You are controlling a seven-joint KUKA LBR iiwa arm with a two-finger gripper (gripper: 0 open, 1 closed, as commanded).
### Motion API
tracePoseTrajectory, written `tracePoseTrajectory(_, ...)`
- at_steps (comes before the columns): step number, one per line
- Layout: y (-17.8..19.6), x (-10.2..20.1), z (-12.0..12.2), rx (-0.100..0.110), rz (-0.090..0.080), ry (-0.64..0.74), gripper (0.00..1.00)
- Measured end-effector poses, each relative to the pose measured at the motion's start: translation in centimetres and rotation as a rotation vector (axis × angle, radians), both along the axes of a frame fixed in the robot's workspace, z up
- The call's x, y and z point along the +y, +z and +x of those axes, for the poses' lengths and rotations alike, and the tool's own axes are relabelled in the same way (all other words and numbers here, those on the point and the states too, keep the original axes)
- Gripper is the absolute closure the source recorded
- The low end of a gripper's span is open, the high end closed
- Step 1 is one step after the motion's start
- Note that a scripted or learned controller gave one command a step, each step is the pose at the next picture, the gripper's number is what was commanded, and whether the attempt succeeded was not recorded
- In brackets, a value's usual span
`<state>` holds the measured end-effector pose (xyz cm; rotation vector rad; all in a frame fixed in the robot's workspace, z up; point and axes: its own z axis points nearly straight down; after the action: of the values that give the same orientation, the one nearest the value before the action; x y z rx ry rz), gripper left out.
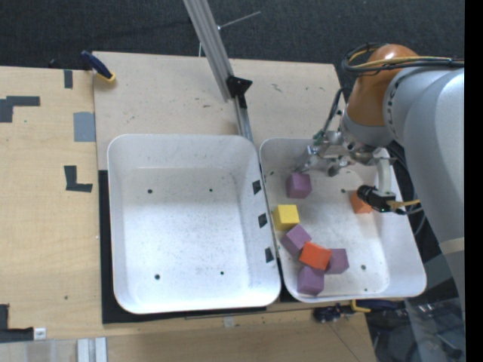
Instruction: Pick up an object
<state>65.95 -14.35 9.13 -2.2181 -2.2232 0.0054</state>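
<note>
My gripper [326, 157] hangs over the far part of the right bin [392, 266], below the arm's orange band. A purple cube [299, 185] lies just below and left of it, apart from it. A yellow cube [286, 216] sits by the bin's left wall. Nearer the front lies a cluster: a purple block [296, 238], an orange block [315, 256], and two more purple blocks [337, 260] [310, 280]. A small orange piece [361, 204] lies at the right, partly behind a black cable.
The left bin [121, 202] stands beside the right one, their walls touching. A slanted metal bar [215, 44] runs down to the bins' shared far corner. The grey arm [430, 127] covers the right side. A blue and yellow tool [98, 65] lies far left.
</note>
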Motion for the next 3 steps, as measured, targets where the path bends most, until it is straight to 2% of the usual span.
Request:
tracePoseTrajectory(1, 1.1, 0.1, 0.0, 0.0, 0.0, 0.001, 1.0)
tracePoseTrajectory(3, 13.8, 0.4, 0.5, -0.01, 0.0, 0.0, 1.0)
